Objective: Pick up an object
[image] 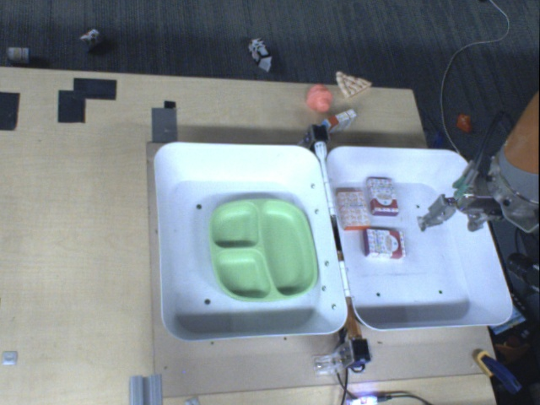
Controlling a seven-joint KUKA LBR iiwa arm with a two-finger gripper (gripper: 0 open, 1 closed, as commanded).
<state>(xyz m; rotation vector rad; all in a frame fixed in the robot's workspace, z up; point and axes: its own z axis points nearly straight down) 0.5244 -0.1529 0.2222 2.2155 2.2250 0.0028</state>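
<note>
Gripper (456,210) over the right bin (439,306), claw spread wide and holding nothing.

Three small cartons lie left of it in that bin: one far (381,196), one near (384,243), and a flat pack (352,208) by the bin's left wall. The left bin (181,226) holds a green tray (263,249). The cartons sit close together, so a descent between them could nudge one aside or pinch an edge, letting it slip.
</note>
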